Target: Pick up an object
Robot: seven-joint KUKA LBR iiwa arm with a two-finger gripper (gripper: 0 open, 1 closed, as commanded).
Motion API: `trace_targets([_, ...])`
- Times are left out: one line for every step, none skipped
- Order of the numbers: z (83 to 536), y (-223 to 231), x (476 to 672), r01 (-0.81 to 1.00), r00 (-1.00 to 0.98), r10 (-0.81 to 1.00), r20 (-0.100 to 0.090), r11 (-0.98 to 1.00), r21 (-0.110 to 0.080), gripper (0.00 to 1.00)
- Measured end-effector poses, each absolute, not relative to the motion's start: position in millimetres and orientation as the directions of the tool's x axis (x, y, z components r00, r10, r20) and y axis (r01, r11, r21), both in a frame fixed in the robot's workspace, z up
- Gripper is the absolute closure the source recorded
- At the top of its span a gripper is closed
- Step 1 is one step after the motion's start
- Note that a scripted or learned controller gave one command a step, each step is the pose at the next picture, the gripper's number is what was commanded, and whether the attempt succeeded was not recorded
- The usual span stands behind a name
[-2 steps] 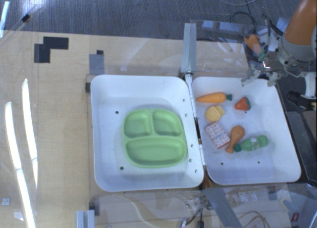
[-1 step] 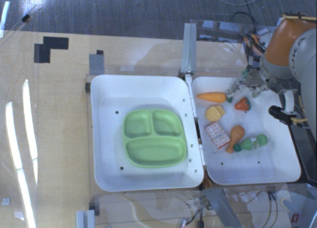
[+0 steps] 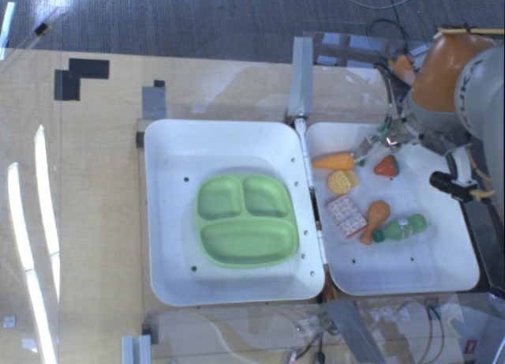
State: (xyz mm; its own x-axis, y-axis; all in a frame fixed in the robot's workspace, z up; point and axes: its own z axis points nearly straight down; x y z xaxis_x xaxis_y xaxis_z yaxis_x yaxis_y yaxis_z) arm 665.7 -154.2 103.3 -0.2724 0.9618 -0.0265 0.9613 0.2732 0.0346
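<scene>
Carrot lies lengthwise left-right, tip pointing left

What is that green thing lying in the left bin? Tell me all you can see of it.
The green tray is a pale green divided plate, plastic by its look, with rounded corners. It has three compartments: two small ones on the far side and one wide one on the near side, with nothing in them. It lies flat, right side up, slightly turned, about the middle of the left bin. It touches the bin floor alone; no toy and no part of the arm is on it.
</scene>
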Motion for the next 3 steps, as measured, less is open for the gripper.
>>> trace_targets([102,-163,660.5,0.958,-0.285,0.958,-0.015,0.286,0.031,0.0])
trace_targets([114,-161,662.4,0.957,-0.288,0.957,-0.017,0.289,0.036,1.0])
trace_targets([114,-161,662.3,0.957,-0.288,0.958,-0.016,0.288,0.035,0.0])
